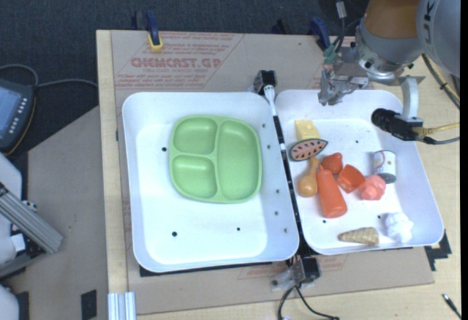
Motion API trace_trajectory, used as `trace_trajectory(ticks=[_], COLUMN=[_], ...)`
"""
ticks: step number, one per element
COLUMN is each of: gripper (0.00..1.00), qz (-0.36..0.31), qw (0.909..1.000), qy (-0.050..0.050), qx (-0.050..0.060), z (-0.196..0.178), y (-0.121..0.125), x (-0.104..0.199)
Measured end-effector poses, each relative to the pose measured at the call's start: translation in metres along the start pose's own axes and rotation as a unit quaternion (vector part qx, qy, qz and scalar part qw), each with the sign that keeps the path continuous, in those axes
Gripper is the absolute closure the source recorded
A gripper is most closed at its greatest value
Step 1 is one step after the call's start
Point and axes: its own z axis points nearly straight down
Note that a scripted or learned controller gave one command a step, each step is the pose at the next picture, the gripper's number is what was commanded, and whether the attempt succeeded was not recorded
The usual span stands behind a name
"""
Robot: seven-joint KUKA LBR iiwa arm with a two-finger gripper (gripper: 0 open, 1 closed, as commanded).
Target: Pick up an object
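Arm hanging over the far edge of the right bin (431,218), which is holding the toy food.
The board (175,63) under the bins is reading "CHEMCAST GP". The gripper (333,94) is pointing down at the bin's far rim, gripping nothing; whether its tips are apart cannot be told. Toy pieces, among them a watermelon slice (307,148), an orange carrot (331,194) and a cone (360,237), are lying nearer; a green divided plate (216,158) is sitting in the left bin (146,223).

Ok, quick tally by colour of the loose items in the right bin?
Red/orange-red: 3
Pink: 1
Yellow/tan: 3
Watermelon slice: 1
White/silver: 2
Total: 10
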Motion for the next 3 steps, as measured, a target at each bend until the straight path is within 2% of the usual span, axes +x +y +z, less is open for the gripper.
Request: trace_trajectory(ticks=[1, 2, 3], gripper=[1.00, 1.00, 1.00], qz=[0.002, 0.003, 0.004], qw=[1.0000, 1.0000, 1.0000], qy=[0.000, -0.001, -0.001], qx=[0.004, 0.000, 0.003], z=[0.017, 0.001, 0.010], y=[0.005, 0.008, 0.008], x=[0.019, 0.013, 0.000])
